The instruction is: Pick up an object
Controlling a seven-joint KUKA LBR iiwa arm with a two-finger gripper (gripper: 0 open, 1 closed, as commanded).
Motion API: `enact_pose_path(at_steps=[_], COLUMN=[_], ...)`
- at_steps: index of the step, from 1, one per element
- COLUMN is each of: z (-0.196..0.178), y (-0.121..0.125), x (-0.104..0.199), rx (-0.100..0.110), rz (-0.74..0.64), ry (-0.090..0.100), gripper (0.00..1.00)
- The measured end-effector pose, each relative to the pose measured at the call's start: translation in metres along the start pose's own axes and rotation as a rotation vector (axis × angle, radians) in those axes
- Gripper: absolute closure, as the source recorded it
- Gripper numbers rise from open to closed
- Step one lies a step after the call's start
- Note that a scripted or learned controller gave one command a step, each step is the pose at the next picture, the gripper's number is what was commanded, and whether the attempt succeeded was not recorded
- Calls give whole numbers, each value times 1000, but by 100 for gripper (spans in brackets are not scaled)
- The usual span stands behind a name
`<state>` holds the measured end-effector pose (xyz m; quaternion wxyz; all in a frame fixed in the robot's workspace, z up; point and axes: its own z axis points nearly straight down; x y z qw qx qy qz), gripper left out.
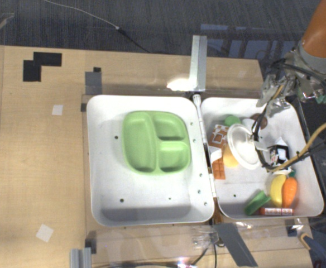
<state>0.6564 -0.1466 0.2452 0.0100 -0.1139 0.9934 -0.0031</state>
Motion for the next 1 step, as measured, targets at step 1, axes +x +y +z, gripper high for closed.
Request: enact_pose_path(at_steps=[1], z=[-36], y=[-56], x=[-2], rx=[-3], rz=[-119], ry=[6], gripper=[100])
